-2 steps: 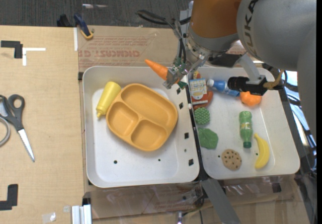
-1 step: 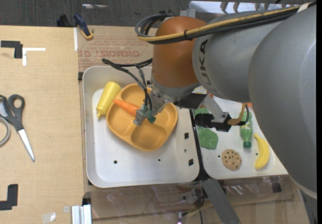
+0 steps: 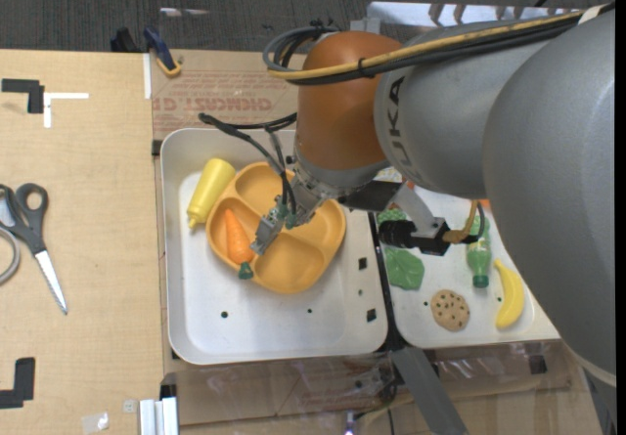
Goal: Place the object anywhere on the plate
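An orange divided plate lies in the left white bin. A toy carrot with a green tip rests in the plate's left compartment. My gripper hangs low over the middle of the plate, just right of the carrot, and the wrist above hides much of the plate's upper part. A yellow bottle lies against the plate's upper left rim, on the bin floor.
The right bin holds a green leafy piece, a cookie, a banana and a small green bottle. Scissors lie on the wooden bench at left. The arm covers the right bin's upper half.
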Controlling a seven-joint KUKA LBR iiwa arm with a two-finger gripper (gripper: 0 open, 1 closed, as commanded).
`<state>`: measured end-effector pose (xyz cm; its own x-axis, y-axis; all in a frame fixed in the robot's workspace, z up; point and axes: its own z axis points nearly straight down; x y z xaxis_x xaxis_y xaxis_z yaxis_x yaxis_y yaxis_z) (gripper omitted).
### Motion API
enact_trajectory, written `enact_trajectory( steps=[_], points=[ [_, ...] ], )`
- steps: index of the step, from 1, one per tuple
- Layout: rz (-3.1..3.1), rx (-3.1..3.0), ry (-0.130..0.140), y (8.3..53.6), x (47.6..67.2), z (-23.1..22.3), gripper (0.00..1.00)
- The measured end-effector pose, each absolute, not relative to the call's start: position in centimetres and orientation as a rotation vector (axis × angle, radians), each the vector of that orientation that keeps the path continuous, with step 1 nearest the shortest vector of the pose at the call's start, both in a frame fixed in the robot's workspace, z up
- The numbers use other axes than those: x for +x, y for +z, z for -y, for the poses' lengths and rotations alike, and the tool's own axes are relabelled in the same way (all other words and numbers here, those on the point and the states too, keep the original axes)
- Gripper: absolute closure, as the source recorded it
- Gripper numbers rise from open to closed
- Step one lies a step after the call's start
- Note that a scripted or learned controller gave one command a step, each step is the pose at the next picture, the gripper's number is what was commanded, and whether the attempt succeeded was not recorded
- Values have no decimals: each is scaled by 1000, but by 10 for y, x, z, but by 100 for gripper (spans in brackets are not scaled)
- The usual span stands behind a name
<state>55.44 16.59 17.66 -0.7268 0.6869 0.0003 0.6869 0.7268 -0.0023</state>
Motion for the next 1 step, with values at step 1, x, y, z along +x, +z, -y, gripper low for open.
enact_trajectory(
  steps=[1],
  points=[
    [2989, -973, 1, 296, 547, -145, 0]
  ],
)
